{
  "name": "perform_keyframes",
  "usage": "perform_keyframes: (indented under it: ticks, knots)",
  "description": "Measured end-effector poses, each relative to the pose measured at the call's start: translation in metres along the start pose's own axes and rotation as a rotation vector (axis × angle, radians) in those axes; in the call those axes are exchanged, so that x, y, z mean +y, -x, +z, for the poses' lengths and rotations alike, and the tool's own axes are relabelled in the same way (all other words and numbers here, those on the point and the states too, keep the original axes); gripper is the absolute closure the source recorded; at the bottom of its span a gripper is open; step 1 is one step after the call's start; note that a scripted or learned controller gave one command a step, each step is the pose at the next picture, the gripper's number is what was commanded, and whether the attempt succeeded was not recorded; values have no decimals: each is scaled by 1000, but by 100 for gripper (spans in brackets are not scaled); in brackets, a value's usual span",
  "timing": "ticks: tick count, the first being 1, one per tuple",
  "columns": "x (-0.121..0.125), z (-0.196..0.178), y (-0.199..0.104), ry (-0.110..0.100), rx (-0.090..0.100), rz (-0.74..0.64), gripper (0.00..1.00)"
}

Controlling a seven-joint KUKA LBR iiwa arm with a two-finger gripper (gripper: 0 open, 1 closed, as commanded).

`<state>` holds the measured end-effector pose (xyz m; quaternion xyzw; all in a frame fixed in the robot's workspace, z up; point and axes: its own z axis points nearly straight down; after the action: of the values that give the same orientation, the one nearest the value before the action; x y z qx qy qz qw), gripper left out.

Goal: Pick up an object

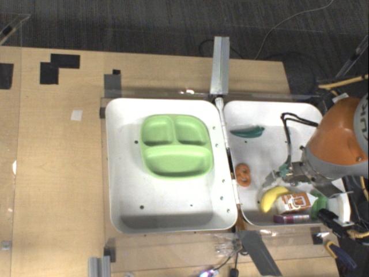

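Tool (275,176) sits low in the right bin (253,154), just above the banana (270,198); finger state unclear; green tray (175,145) fills left bin (124,172).

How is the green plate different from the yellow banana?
The green plate lies in the left bin, while the banana lies in the right bin. The green plate is much bigger than the banana. The green plate is flat with three compartments; the banana is a small curved shape. The green plate lies alone, but the banana sits beside a small box, close to the gripper. Both rest in white bins.
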<state>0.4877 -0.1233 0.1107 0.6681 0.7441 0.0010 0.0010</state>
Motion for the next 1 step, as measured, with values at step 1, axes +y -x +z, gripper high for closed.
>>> perform_keyframes:
  ticks: [1]
  knots:
    - [109,-19,-3,3,-1,-169,0]
